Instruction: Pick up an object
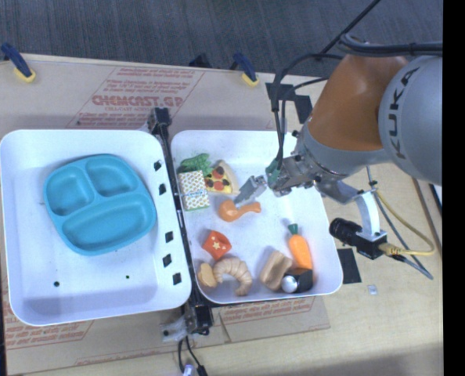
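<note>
One metal end effector (256,188), grip state unclear, hovers over a glossy orange plastic drumstick (237,209).

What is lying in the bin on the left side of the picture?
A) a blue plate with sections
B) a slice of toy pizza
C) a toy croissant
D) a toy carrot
A: the blue plate with sections lies in the left bin; the toy food sits in the right bin.
</note>
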Robot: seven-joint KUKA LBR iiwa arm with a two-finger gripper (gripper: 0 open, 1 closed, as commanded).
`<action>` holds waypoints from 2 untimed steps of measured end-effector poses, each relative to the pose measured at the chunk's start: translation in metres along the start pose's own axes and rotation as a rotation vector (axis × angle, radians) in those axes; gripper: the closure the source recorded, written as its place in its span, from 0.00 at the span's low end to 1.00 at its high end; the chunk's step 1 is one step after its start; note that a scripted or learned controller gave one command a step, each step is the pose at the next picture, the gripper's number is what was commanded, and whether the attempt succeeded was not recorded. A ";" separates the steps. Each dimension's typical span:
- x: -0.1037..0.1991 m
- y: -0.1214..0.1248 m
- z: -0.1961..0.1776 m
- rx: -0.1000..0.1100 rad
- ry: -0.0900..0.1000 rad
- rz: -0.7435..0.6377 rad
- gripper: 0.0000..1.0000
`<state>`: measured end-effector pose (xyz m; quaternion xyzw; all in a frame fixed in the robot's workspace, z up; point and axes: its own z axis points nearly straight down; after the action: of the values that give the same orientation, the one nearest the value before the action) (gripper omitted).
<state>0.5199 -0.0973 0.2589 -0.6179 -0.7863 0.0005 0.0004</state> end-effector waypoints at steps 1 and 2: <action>-0.027 -0.037 0.072 0.002 0.002 -0.283 0.00; -0.073 -0.063 0.161 0.003 0.003 -0.318 0.00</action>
<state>0.4754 -0.1838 0.0982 -0.4856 -0.8742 0.0006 0.0023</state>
